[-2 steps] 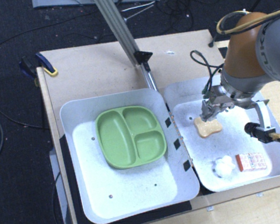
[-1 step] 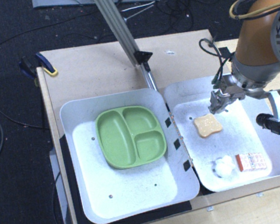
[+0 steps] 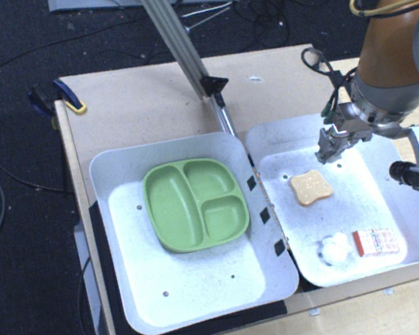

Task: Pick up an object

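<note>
we see the tool (image 3: 331, 147) low over the far part of the right bin (image 3: 360, 204), hanging from the grey arm (image 3: 388, 35) with its orange band, which comes in from the right side; from this slant we cannot tell whether the tool stands wide or narrow, and we see nothing gripped in it. closest to it, just to its near left on the bin floor, lies a tan slice (image 3: 311, 187) that looks like a piece of toast, flat and apart from the tool. further toward the near rim of the same bin we find a small white lump (image 3: 335, 249) and, just beside it on the right, a red and white packet (image 3: 376, 241) lying flat. the left bin (image 3: 143, 291) sits edge to edge with the right one, and in its far half rests a green plate (image 3: 197, 203) divided into three compartments, upright. both bins lie on the pale wooden surface (image 3: 140, 94), and a slanted metal pole (image 3: 180, 43) rises from its far side between them.
</note>
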`<action>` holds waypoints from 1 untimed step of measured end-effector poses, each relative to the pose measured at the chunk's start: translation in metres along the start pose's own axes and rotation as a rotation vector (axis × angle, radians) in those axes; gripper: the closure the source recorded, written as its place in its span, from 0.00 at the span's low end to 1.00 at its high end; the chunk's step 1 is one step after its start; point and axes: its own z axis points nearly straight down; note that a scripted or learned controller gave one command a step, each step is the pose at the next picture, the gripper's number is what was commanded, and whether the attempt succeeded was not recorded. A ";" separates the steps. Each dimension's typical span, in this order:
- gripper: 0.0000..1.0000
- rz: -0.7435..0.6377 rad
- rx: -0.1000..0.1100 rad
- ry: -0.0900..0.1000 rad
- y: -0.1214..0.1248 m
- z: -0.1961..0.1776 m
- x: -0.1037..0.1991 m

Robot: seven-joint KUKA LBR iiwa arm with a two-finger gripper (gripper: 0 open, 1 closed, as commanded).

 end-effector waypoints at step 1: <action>1.00 -0.006 0.001 0.002 0.002 -0.010 0.051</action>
